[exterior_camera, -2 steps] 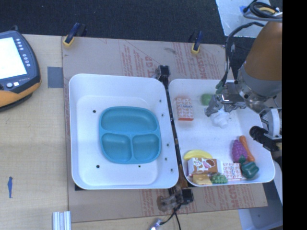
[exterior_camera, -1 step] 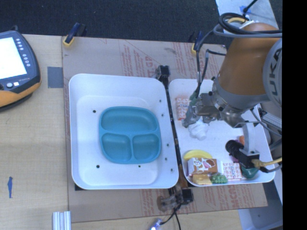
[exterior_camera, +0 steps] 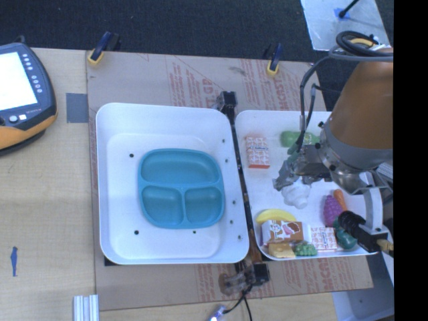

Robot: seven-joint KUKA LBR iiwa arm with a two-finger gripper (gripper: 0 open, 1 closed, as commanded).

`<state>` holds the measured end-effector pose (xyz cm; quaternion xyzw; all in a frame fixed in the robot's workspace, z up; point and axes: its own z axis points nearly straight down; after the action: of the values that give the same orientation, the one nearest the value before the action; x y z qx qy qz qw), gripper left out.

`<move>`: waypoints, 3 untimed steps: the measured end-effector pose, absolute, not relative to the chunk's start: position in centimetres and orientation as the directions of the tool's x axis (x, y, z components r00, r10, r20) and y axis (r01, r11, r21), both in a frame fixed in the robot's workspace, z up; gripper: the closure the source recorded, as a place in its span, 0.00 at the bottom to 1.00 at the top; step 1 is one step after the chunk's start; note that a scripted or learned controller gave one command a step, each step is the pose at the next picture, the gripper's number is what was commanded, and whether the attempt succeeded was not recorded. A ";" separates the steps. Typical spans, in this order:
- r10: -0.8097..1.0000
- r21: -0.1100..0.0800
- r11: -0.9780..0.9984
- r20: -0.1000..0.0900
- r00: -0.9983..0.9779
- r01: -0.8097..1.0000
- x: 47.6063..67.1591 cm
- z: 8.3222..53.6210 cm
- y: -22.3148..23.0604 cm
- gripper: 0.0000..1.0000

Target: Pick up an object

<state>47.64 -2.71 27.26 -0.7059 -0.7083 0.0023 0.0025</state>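
Note:
My gripper (exterior_camera: 292,174) hangs low in the middle of the right bin (exterior_camera: 245,122), under the grey and orange arm (exterior_camera: 361,112). Directly below it lies a white crumpled object (exterior_camera: 296,194); I cannot tell whether the two touch. A small orange and white carton (exterior_camera: 257,151) lies to its left, and a green item (exterior_camera: 290,139) peeks out just behind it. Along the bin's front lie a yellow banana (exterior_camera: 276,215), a brown snack box (exterior_camera: 282,231), purple grapes (exterior_camera: 332,210) and an orange carrot (exterior_camera: 340,197).
The left bin (exterior_camera: 107,179) holds a blue divided plate (exterior_camera: 181,186). A green broccoli piece (exterior_camera: 306,249), a red and white packet (exterior_camera: 324,238) and a dark green item (exterior_camera: 346,238) crowd the right bin's front corner. A tablet (exterior_camera: 20,92) rests at the far left.

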 end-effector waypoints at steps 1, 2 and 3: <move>1.000 -0.005 0.003 0.000 -0.003 1.000 47.7 27.4 -5.2 1.00; 1.000 -0.007 0.007 -0.001 -0.007 1.000 47.7 26.7 -0.2 1.00; 1.000 -0.006 0.008 -0.002 -0.008 1.000 47.7 26.7 2.6 1.00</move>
<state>47.66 2.55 26.67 -0.7044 -0.7098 0.0025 0.0014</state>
